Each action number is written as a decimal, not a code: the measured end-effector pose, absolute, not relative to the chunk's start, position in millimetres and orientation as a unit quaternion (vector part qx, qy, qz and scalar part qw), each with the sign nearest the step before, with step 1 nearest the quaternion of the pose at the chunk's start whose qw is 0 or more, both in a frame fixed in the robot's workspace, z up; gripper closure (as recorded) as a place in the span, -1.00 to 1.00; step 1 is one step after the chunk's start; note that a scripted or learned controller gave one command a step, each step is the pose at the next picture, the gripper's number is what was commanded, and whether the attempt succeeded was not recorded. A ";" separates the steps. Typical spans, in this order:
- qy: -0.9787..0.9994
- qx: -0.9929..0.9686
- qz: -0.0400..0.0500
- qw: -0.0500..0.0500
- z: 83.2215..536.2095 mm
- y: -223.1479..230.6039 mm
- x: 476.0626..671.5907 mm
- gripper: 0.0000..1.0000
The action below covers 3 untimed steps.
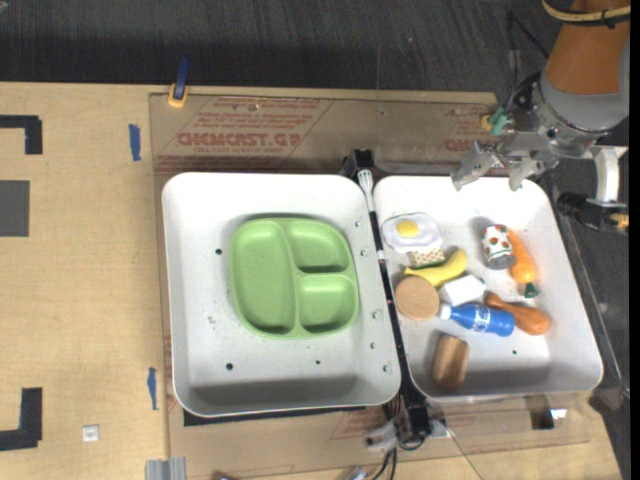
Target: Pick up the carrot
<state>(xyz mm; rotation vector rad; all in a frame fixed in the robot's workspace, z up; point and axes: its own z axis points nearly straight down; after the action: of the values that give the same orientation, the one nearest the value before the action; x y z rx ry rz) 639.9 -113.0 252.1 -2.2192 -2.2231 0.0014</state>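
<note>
Overhead, the tool [496,172] hangs spread above the right bin's [575,268] far edge, carrot [522,259] lying below.

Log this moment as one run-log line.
gripper: open, above right bin's far edge | carrot: lying in right bin, not grasped | step: approach
</note>
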 end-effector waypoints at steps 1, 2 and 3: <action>-0.801 -0.599 0.002 0.002 127.7 -177.3 616.1 -1.00; -0.825 -0.565 -0.017 0.003 89.1 -202.7 592.1 -1.00; -0.824 -0.567 -0.012 -0.006 102.1 -209.6 593.0 1.00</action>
<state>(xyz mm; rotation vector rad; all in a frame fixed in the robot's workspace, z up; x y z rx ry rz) 593.0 -209.6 102.1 -1.7867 -2.5974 -0.0387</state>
